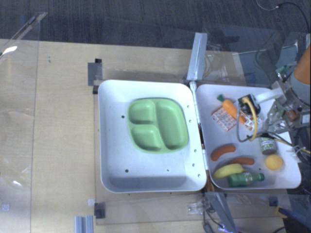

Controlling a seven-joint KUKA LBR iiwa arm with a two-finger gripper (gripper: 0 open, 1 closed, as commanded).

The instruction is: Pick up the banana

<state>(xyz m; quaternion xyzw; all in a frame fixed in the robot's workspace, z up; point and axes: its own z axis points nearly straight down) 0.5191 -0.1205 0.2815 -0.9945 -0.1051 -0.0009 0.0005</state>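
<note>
In the camera view, the banana (228, 170) lies flat near the front edge of the right bin (290, 181), between a sausage (241, 161) behind it and a green bottle (245, 179) just in front, so a grasp there has little free room. The hand (277, 122) sits above the right half of the same bin, well apart from the banana, and whether it is open or closed cannot be told. The left bin (112, 174) holds a green divided tray (158, 124).

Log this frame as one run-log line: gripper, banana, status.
gripper: above right bin's right side, apart from banana | banana: lying near front wall, between sausage and green bottle | status: not picked up
</note>
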